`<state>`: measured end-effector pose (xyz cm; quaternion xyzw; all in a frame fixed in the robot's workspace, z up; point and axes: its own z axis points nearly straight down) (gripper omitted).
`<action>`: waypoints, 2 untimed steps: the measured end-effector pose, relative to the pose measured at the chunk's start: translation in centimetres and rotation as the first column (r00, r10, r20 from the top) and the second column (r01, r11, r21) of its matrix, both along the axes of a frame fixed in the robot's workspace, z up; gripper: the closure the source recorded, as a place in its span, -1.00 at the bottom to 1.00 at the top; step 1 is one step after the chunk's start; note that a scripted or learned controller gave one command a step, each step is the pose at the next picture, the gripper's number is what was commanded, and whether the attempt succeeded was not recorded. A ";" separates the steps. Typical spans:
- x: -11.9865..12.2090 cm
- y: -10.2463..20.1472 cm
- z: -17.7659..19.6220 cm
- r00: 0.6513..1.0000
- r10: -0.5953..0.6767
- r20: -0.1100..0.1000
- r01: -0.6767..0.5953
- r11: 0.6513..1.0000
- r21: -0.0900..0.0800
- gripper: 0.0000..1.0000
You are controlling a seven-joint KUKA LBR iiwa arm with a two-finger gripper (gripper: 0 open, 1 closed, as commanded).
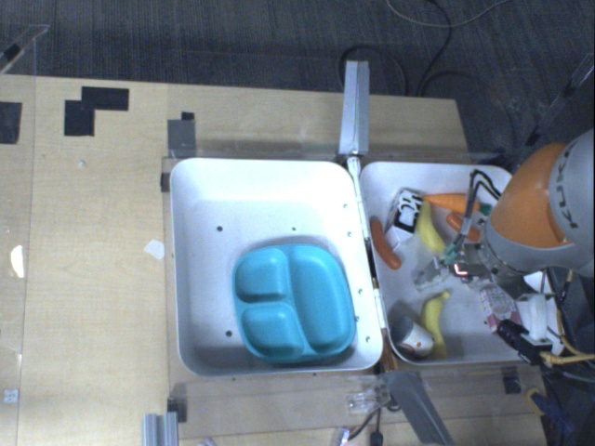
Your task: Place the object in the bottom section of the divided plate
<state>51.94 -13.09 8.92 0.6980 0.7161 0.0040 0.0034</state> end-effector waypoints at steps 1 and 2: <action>0.7 2.1 5.3 0.968 -0.252 -0.007 0.252 0.968 -0.001 -1.00; 0.9 2.2 6.4 0.970 -0.244 -0.004 0.244 0.970 0.000 1.00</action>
